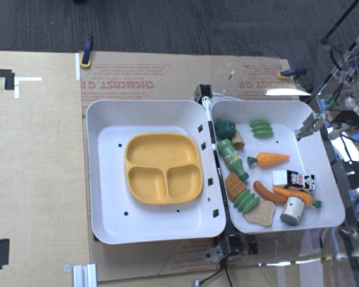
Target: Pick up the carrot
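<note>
Bins: 2, white, shallow, side by side on the bench. Left bin (102, 160) holds 1 yellow tray (163, 167) w/ 3 compartments, lying flat near the bin's centre.

Right bin (323, 214) contents, counted:
- carrots: 2. Upper carrot (271, 158) lies approx. mid-bin, apart from its neighbours. Lower carrot (296, 194) lies near the right front corner, touching the can and just below the carton.
- green bottle (232, 158): 1, along the left wall.
- dark green pepper (225, 128): 1, back left.
- pea pod (261, 128): 1, back centre; second green pod (246, 201): 1, front left.
- sausage (268, 192): 1. Bread slice (261, 213): 1, front. Brown waffle-like pc (234, 185): 1.
- white can (292, 211): 1. Black-and-white carton (294, 179): 1.

Upper carrot appearance: orange, tapered body, lying flat, tip pointing to the view's right, small green top at the left end. Lower carrot: same colours, green end to the right.

Gripper (305, 130): at the right bin's back right edge, well apart from both carrots. Finger opening: cannot tell, too indistinct. Nothing seen in its grasp.
</note>
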### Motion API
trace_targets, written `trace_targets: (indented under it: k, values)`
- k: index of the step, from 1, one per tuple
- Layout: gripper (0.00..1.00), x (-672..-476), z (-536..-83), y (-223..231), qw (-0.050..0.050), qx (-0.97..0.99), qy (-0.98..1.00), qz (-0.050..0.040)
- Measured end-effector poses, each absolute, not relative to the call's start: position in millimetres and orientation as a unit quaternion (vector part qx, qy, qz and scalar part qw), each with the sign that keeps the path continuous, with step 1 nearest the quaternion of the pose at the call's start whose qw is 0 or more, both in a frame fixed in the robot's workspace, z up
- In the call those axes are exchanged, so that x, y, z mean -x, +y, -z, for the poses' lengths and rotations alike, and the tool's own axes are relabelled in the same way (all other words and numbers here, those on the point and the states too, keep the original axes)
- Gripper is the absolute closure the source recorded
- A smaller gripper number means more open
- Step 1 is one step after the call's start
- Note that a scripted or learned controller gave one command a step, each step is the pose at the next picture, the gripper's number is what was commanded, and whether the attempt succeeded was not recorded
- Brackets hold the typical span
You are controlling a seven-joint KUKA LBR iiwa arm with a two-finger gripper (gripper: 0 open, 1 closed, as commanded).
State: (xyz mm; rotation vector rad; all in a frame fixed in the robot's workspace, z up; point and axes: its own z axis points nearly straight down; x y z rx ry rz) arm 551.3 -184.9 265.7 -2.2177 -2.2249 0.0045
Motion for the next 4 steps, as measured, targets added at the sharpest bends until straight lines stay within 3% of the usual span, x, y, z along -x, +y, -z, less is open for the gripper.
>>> trace_targets:
  k: [1, 2, 3, 4]
  values:
    - [0.00, -522.9, -150.8, -179.5, 0.001, 0.740, -0.673, -0.0012]
    - [0.00, -506.6, -110.1, -209.9, -0.010, 0.677, -0.736, 0.0136]
    - [0.00, -495.8, -109.8, -215.7, -0.016, 0.594, -0.804, 0.0139]
    - [0.00, -494.2, -97.7, -211.6, -0.004, 0.714, -0.700, 0.0066]
